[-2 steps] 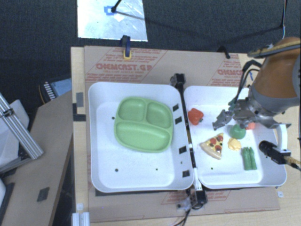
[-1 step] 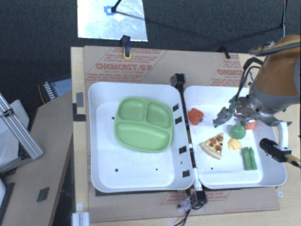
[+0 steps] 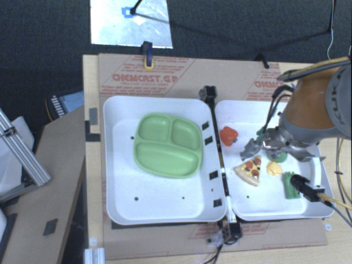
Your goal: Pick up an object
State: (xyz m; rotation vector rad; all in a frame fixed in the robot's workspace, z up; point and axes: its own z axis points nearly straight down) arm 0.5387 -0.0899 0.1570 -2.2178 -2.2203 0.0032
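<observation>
Target pick looks like the toy pizza slice (image 3: pixel 249 171): it lies flat on the floor of the right bin (image 3: pixel 242 114), just below and slightly left of the gripper (image 3: pixel 258 146), close but with no visible contact. A small yellow piece (image 3: pixel 274 168) sits just right of the slice, below the jaws; a green toy (image 3: pixel 290 184) lies further right and lower, partly behind a black cable fitting. A red pepper-like toy (image 3: pixel 229 135) is left of the jaws, near the divider. Jaw state: cannot tell, the wrist and cabling blur the tips; nothing shows between them. Step in hand, as I read it: approach, low over the cluster, no grasp yet. Next move needs centring over one item and a clean descent; the slice is thin and flat, so likely a hard pinch. Left bin (image 3: pixel 118 202) holds a green divided plate (image 3: pixel 168 146), well away from the jaws.
</observation>
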